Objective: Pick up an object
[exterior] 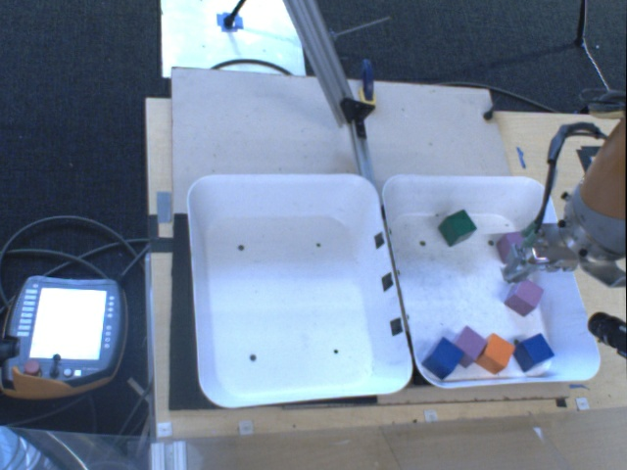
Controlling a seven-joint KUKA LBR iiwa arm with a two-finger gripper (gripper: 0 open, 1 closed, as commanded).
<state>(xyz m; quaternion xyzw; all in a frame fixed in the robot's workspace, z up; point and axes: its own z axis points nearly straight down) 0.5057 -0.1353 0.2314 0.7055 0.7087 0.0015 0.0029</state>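
My gripper (520, 262) hangs over the right side of the right bin (421, 199), reaching in from the right edge. A purple cube (508, 245) lies right against its upper left side, partly hidden by it. Just below the gripper sits a second purple cube (524, 297). Further back, a green cube (457, 227) rests alone. Along the bin's front wall stand a blue cube (443, 356), a purple cube (471, 343), an orange cube (496, 352) and another blue cube (533, 352).
The left bin (211, 204) lies beside the right one, their walls touching in the middle. A slanted metal pole (323, 52) crosses the board behind the bins. A teach pendant (64, 336) lies on the floor at the left.
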